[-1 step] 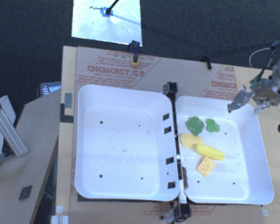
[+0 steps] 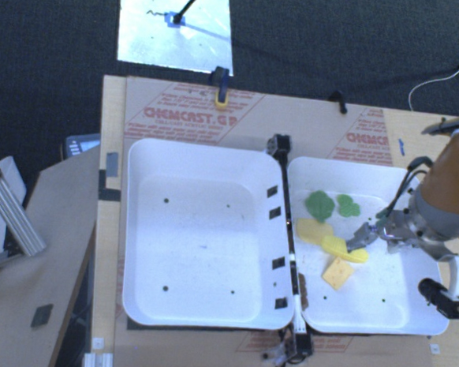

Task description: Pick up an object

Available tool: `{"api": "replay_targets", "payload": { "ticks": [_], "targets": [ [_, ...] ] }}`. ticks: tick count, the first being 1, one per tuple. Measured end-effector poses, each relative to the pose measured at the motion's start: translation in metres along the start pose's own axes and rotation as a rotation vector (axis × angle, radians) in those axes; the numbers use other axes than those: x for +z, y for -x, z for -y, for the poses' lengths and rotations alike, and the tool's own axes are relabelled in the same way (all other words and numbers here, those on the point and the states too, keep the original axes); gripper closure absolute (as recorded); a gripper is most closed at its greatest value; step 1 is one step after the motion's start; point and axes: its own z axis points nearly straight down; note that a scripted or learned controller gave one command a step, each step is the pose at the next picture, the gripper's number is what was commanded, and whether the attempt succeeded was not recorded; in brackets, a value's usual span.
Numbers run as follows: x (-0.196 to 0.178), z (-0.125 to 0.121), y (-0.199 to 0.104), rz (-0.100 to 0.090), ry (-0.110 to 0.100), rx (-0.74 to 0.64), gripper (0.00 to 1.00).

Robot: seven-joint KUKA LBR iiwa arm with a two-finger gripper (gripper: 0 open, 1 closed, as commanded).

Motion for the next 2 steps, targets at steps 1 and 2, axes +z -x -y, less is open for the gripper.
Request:
{"api": "replay_targets", "payload": {
  "ticks": [1,2],
  "targets": [
    [0.069,0.044,0.013,0.000,0.014,0.000,0.00],
    [0.065,-0.019,-0.059,0.007,0.022,-0.009,0.00]
  ]
}}
